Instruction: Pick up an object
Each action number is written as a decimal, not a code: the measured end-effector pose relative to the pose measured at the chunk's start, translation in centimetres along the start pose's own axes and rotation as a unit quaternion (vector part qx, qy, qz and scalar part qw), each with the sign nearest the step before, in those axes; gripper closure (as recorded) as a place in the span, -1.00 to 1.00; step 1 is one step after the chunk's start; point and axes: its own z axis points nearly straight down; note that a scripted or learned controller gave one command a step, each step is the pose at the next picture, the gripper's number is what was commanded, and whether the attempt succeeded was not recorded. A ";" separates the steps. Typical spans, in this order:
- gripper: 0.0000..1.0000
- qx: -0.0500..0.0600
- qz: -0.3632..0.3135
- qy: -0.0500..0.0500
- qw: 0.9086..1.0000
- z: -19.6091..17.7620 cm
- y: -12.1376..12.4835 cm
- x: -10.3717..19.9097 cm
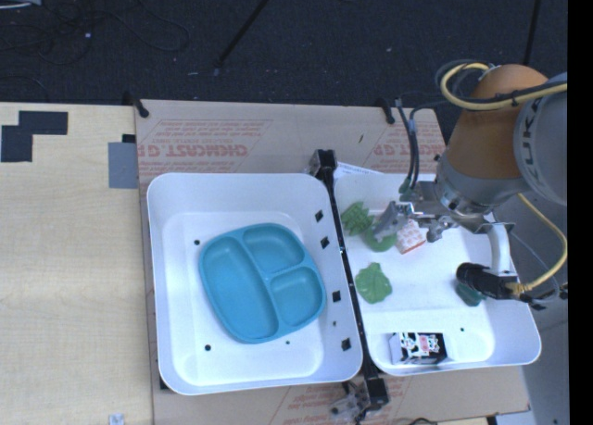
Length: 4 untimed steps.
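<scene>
Currently, the gripper [408, 218] hovers over the right bin [519, 344] toward 12 o'clock of its floor, directly above a small white-and-red packet [411, 239]. Whether the gripper is spread or closed, and whether it has hold of the packet, cannot be determined. One green leafy piece [358, 219] lies just beside the packet at its 9 o'clock, a second green piece [373, 282] lies at its 7 o'clock, a black-and-white carton [419, 347] lies at 6 o'clock by the near wall, and the left bin [171, 229] holds a blue divided plate [259, 280].
</scene>
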 end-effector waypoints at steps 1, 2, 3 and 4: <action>-1.00 0.001 0.000 0.000 1.000 4.5 0.5 -0.2; -1.00 0.002 0.001 0.000 1.000 9.9 0.4 -0.1; 1.00 0.001 0.004 0.000 1.000 8.6 0.4 -0.3; 1.00 -0.003 0.002 -0.001 1.000 3.3 0.0 -1.3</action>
